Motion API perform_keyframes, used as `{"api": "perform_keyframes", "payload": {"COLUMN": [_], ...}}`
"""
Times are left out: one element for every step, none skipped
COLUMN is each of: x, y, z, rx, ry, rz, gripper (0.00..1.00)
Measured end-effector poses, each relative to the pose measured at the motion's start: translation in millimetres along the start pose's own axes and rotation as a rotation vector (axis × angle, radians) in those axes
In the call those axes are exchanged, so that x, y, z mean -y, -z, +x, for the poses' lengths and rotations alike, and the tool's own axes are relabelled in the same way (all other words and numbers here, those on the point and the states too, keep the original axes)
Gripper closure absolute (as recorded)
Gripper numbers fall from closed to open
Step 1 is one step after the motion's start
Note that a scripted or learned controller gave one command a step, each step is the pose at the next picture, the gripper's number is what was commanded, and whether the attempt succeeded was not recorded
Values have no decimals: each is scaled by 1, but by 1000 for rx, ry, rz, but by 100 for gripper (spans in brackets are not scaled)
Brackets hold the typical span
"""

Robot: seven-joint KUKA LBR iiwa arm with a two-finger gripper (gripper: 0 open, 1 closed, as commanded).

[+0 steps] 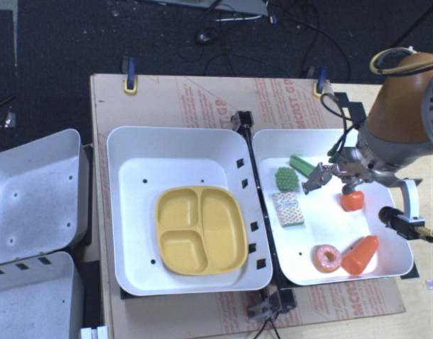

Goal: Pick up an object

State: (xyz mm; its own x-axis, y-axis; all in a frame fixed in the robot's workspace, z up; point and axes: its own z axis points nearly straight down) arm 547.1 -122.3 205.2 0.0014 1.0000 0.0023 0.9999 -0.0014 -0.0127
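The right bin (386, 270) holds several small objects: a green knobbly piece (287, 179), a green bar (301, 165), a patterned square pad (288, 209), a small red piece (352, 201), a pink ring donut (327, 258) and an orange carrot-like piece (360, 254). My gripper (333, 182) hangs over the upper middle of this bin, open, with nothing between its fingers. One finger points toward the green bar; the other sits just above the red piece.
In the left bin (131, 154) lies a yellow three-compartment tray (201, 229). A black divider clamp (253, 182) runs between the bins. A black fitting (396, 219) sticks in over the right bin's right wall. Spare white bins (32, 189) lie at far left.
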Motion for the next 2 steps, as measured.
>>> {"api": "perform_keyframes", "payload": {"x": [-3,-2], "y": [6,-46], "z": [0,-10], "rx": [2,2], "ry": [2,-1], "rz": [-11,-8], "gripper": [0,0]}}
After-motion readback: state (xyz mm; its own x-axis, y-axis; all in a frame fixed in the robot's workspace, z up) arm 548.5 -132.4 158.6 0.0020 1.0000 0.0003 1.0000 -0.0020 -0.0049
